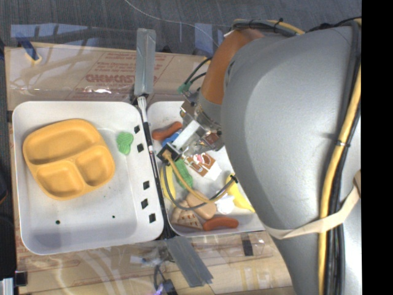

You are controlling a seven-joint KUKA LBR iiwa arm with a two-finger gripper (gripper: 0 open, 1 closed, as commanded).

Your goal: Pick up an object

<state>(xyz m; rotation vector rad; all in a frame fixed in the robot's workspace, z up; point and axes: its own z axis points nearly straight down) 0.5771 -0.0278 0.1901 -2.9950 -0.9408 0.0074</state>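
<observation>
Pincer [198, 135] over cluttered right bin [161, 108], its state unclear under the arm [295, 134].

Overhead cam, slanted, prob. near bins [80, 223]

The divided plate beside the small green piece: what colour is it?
Plain yellow-orange; the divided plate shows clearly in the camera view from above.

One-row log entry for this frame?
claw: low in right bin | right bin: mixed items | left bin: yellow tray, green piece | pick: not confirmed
</observation>
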